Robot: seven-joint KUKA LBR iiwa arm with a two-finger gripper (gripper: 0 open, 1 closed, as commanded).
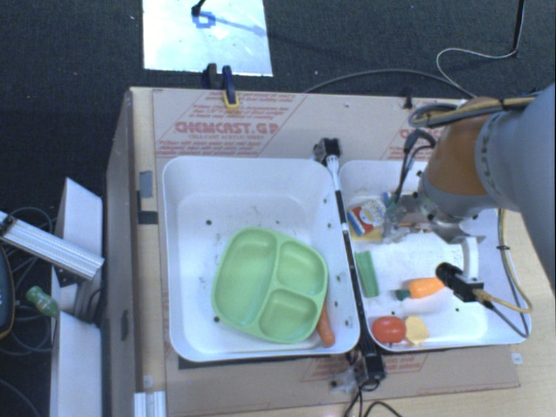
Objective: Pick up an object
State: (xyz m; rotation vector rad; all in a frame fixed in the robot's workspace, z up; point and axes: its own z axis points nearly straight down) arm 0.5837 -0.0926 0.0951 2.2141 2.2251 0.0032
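End effector [401, 224] hovers low, grip state impossible to tell; the pouch [367, 218] just left wants a square, centred descent.

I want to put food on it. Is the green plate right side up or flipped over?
Right side up. The green plate lies in the left bin with its three hollow compartments facing upward, nothing in them.

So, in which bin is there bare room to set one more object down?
Left bin: bare floor behind and left of the green tray. Right bin: crowded, with the gripper, green block, carrot and tomato; a small patch remains right of the carrot.
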